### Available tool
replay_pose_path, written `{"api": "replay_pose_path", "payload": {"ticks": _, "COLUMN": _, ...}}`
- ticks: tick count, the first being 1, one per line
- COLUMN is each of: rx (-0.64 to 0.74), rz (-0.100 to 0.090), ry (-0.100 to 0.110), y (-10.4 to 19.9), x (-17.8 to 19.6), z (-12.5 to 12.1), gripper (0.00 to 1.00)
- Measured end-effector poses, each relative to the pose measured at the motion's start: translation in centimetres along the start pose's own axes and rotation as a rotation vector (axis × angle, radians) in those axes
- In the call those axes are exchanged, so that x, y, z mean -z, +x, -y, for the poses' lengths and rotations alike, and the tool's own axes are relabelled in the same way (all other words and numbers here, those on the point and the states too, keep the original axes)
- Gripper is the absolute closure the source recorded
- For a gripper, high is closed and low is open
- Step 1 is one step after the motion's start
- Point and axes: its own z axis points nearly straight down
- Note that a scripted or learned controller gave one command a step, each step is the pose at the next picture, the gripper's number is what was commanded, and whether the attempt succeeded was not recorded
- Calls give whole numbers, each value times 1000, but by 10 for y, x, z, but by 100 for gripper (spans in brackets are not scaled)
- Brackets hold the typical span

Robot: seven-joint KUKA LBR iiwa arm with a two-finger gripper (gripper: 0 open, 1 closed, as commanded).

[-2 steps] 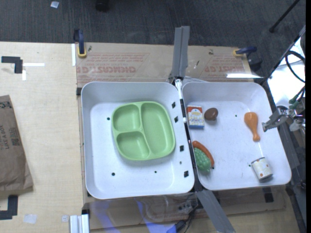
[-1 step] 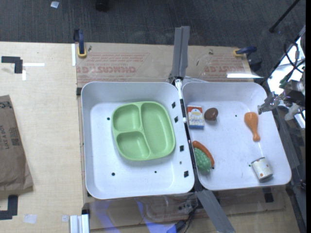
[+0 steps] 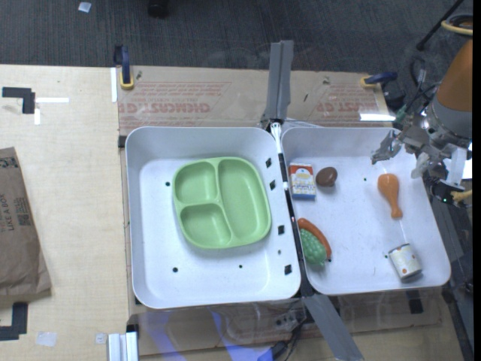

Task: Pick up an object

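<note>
The right bin [image 3: 353, 277] holds several small objects. An orange toy drumstick [image 3: 390, 192] lies at its right side, and a small silver can [image 3: 405, 262] lies on its side near the front right corner. A small blue and orange box [image 3: 302, 180] and a brown round piece [image 3: 326, 177] sit close to the divider. An orange carrot with a green knobbly piece [image 3: 314, 243] rests against the bin's left wall. My gripper [image 3: 400, 160] hangs over the bin's far right part, just above the drumstick's thick end. It is open, with nothing between its fingers.
The left bin [image 3: 150, 277] holds a green divided plate [image 3: 222, 201]. A grey bar [image 3: 279, 81] rises behind the join of the two bins. A brown paper bag [image 3: 19, 224] lies on the bench at far left.
</note>
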Motion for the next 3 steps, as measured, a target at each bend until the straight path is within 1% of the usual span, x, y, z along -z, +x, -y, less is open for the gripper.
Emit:
{"api": "replay_pose_path", "payload": {"ticks": 1, "rx": 155, "rz": -12, "ry": 0, "y": -16, "x": -75, "z": 51, "gripper": 0}}
{"api": "replay_pose_path", "payload": {"ticks": 2, "rx": 197, "rz": -6, "ry": -3, "y": 4, "x": -75, "z": 5, "gripper": 0}}
{"api": "replay_pose_path", "payload": {"ticks": 3, "rx": 529, "rz": -1, "ry": -4, "y": 2, "x": -75, "z": 11, "gripper": 0}}
